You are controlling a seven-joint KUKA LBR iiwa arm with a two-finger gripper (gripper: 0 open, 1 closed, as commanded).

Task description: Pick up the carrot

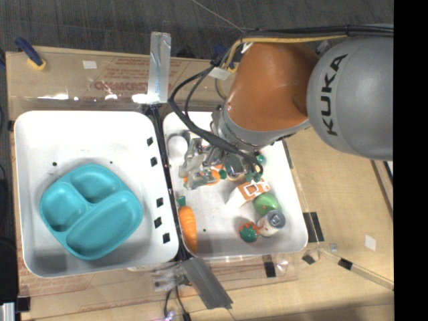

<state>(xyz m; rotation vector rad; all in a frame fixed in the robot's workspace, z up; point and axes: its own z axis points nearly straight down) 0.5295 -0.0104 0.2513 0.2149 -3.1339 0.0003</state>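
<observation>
End effector: a metallic two-finger end effector [195, 169] hangs low in the upper left part of the right bin, below the arm's orange band; whether it is wide, narrow or holding anything cannot be told, as its tip blends into the clutter beneath.
Carrot: a smooth orange carrot with a small green top [188, 227] lies lengthwise against the right bin's left wall, near the front corner, below the end effector and clearly apart from it.
Under the end effector: small orange and green toy pieces [227, 173], too jumbled to name.
Other items: a white and orange carton [250, 190], a round green ball-like toy [265, 202], a small can lying on its side [271, 222] and a small green and red toy [249, 232] cluster in the bin's right half.
Right bin: shallow, white, glossy plastic [217, 246].
Left bin: shallow white plastic [40, 132], holding a teal divided plastic plate with three compartments [91, 210].
Bench: tan, flat surface [348, 199].
</observation>
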